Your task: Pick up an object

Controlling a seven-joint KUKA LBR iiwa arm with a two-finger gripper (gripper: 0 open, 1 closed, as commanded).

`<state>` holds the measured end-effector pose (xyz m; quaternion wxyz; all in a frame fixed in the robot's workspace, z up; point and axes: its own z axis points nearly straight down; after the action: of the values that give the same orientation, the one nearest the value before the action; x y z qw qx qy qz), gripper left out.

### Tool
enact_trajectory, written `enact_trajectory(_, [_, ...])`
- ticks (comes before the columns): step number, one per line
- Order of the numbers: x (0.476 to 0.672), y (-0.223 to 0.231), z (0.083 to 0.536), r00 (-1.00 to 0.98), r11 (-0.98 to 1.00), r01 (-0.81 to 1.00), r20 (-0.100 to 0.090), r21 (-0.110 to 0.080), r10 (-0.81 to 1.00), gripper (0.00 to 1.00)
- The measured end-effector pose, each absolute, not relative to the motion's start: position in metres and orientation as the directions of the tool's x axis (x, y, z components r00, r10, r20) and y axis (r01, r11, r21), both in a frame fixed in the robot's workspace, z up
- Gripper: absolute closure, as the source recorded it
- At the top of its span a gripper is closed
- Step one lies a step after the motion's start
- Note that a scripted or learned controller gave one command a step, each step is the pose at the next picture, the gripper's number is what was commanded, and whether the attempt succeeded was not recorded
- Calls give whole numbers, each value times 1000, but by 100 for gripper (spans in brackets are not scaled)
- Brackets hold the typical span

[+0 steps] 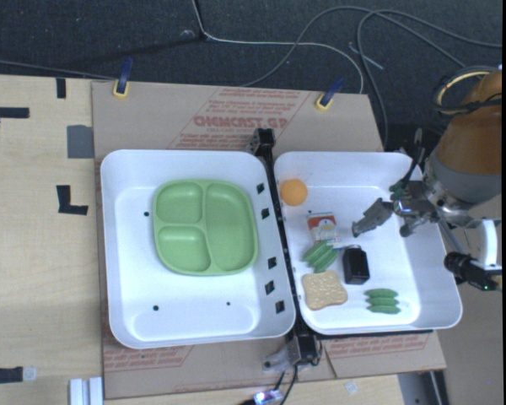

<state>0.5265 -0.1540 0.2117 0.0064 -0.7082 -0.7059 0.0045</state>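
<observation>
Right shallow white plastic bin (422, 298) holds all the candidates; my tool (388, 216) hovers at its 3 o'clock side, fingers spread, nothing between them. Best target, I reckon: small black rectangular block (355, 265), near bin centre, just at 7 o'clock of the tool. Looks rigid and light, probably not slippery. Long axis runs roughly 12–6, so pinch across the short sides. Orange ball (293, 192) at 10 o'clock would likely roll. Green pea pod (382, 300) at 5 o'clock lies 9–3, low and thin.
</observation>
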Motion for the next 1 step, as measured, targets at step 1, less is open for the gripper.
enact_trajectory(1, [529, -153, 219, -1, 1, 1000, 0, -2, 1000, 0])
